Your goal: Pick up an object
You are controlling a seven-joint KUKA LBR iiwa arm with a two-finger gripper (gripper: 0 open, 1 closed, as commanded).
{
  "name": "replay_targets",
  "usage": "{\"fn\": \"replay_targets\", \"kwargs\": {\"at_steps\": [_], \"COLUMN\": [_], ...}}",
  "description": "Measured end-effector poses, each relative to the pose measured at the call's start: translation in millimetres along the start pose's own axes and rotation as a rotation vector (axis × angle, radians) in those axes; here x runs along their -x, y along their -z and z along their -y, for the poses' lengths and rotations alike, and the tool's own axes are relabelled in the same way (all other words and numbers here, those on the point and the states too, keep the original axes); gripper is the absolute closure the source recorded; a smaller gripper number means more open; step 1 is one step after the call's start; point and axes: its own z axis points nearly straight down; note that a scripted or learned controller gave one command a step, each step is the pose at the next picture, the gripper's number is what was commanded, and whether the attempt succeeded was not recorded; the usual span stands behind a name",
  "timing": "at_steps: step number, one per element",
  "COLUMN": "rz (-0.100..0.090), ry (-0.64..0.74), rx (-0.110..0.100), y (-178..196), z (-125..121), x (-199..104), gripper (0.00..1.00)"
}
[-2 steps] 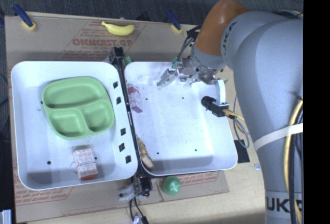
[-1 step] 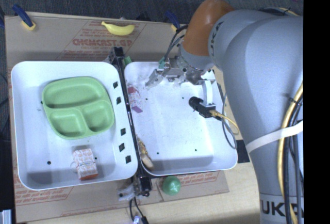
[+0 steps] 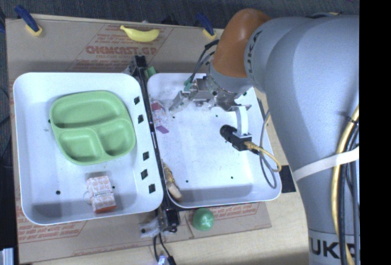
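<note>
My gripper (image 3: pixel 183 98) reaches into the upper left part of the right bin (image 3: pixel 208 193), hanging off the grey arm with its orange band (image 3: pixel 235 44). Just left of it, by the bin's left wall, lies a small white and pink packet (image 3: pixel 157 113), with a purple scrap (image 3: pixel 164 129) below it. A tan object (image 3: pixel 171 185) rests in the bin's lower left corner. Nothing shows between the gripper's tips. The left bin (image 3: pixel 27 154) bears a green divided plate (image 3: pixel 91 126) and a small red and white carton (image 3: pixel 100 192).
A black connector with a yellow cable (image 3: pixel 237 137) hangs over the right bin's middle. A green ball (image 3: pixel 203 219) lies on the cardboard below the right bin. A yellow banana (image 3: pixel 140 32) lies behind the bins, and blue clamps (image 3: pixel 29 19) hold the cardboard.
</note>
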Motion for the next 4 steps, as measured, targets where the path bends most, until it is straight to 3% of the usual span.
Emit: {"fn": "replay_targets", "kwargs": {"at_steps": [1,2,3,4], "rz": [0.000,0.001,0.000,-0.001], "ry": [0.001,0.002,0.000,-0.003], "rx": [-0.001,-0.001,-0.001,0.003], "y": [11,11,7,46], "z": [0,0,12,-9], "x": [0,0,1,20], "gripper": [1.00,0.00,0.00,0.00]}}
